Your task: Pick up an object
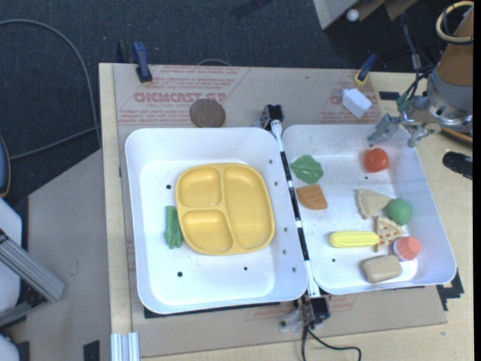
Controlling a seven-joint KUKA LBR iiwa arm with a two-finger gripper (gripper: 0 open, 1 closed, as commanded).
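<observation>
Camera view: corn cob lies lengthwise left-right in right bin.

Bright, even light from overhead washes the two white bins almost shadowless; the yellow plate casts only a faint edge. The dark floor stays dim. Focus is slightly soft throughout.

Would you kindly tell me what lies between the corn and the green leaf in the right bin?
In the camera view, an orange-brown slice lies between the leaf and the corn.
</observation>
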